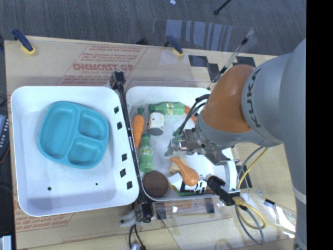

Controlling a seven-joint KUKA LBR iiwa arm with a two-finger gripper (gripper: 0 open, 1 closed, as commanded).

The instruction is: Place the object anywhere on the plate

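Note:
A blue sectioned plate (73, 133) lies in the left bin (31, 191). The right bin (156, 94) holds a carrot (138, 129), a green bottle (145, 152), a second green bottle (167, 108), a small white cup (156, 121), a brown round object (155, 184), a chicken drumstick (186, 172) and a black-and-white item (193, 188). My gripper (179, 144) hangs over the middle of the right bin, just above the drumstick. The wrist and arm cover most of it.
A black divider with clips (125, 134) runs between the two bins. Yellow and black cables (244, 212) trail at the lower right. The bench edges bear blue-and-yellow clamps (23, 41).

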